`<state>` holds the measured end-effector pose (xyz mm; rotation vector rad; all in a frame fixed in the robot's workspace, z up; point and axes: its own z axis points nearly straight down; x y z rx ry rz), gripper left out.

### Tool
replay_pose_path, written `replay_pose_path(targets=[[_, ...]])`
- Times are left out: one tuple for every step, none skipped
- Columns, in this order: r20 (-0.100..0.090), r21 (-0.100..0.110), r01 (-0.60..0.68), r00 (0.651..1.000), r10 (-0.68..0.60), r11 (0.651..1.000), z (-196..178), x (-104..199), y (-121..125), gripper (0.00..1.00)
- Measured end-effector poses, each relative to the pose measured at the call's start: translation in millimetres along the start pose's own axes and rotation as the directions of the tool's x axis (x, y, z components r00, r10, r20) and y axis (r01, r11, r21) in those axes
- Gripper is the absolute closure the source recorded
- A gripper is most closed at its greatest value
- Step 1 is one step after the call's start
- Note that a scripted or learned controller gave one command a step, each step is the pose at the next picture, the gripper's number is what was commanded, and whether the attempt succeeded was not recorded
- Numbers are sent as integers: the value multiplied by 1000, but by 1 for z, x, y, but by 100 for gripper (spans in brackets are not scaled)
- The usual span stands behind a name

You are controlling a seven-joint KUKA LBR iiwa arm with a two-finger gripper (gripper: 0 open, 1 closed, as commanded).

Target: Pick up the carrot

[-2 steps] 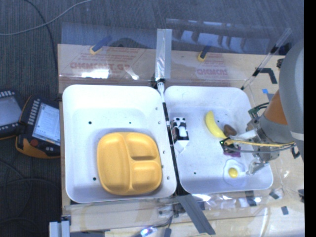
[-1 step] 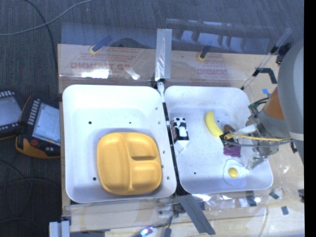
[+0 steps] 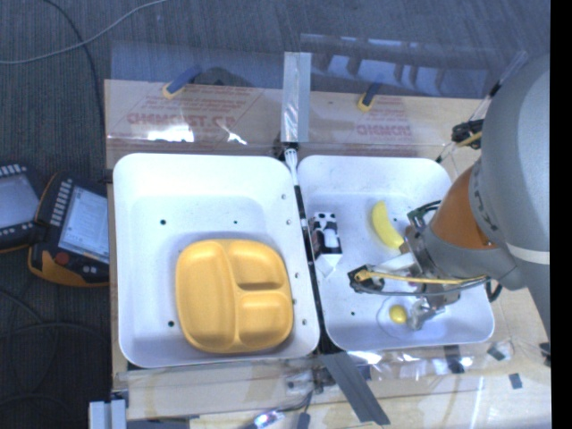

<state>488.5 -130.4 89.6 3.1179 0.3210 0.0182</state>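
The grey arm with its orange band (image 3: 460, 217) reaches over the right bin (image 3: 357, 181) from the right. My gripper (image 3: 418, 309) hangs low near that bin's front right corner. A small round yellow piece (image 3: 398, 314) lies on the bin floor just left of the gripper, touching it or nearly so. A yellow banana-shaped piece (image 3: 386, 224) lies further back, in the middle of the bin. A yellow cable (image 3: 402, 281) with a dark end runs leftward from the wrist. I cannot make out which of these pieces is the carrot, and the arm hides the bin's right side.
A black and white object (image 3: 326, 232) sits against the right bin's left wall. The left bin (image 3: 143, 195) holds a yellow divided tray (image 3: 234, 295) toward its front. A handheld controller (image 3: 71, 231) lies on the floor to the left.
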Motion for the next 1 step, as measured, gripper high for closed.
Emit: replay_pose_path(targets=[[2, 3, 3, 1000, -3, 1000, -7, 1, 1, 100]])
